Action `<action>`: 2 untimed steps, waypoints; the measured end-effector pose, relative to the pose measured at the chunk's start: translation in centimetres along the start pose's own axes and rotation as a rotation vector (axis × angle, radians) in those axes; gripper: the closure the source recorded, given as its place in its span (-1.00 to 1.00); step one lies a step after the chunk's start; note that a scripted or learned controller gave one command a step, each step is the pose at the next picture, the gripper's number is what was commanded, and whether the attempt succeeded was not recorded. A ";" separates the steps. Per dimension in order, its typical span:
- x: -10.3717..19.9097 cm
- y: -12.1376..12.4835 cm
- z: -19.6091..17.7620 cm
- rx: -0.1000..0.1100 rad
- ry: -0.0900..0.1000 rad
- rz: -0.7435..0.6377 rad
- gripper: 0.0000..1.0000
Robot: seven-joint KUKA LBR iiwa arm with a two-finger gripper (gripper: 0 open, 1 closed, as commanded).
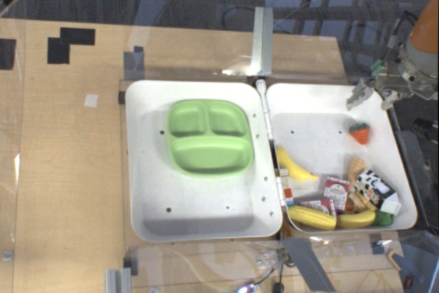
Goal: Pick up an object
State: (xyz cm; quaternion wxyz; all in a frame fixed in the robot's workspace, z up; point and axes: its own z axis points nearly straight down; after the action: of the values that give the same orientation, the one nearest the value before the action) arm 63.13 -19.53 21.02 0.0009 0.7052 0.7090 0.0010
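My gripper (372, 97) hangs over the far right corner of the right bin (309, 113), its fingers (357, 94) spread open with nothing between them. A small red strawberry (360, 133) lies just in front of it on the bin floor. Nearer the front lie a yellow banana (295, 169), a corn cob (312, 217), a second banana (357, 219), a red packet (335, 190), a black-and-white box (374, 185) and a tan cone-shaped piece (357, 169).
The left bin (147, 202) holds a green divided plate (209, 136). A metal divider (269, 141) runs between the two bins. The items crowd the right bin's front right corner.
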 end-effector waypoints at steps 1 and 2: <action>6.9 2.2 6.1 0.001 0.001 0.031 -1.00; 9.0 3.0 12.2 -0.005 -0.001 0.111 -1.00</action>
State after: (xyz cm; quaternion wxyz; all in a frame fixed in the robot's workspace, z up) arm 66.11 -10.54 8.84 0.0029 0.7434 0.6689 0.0025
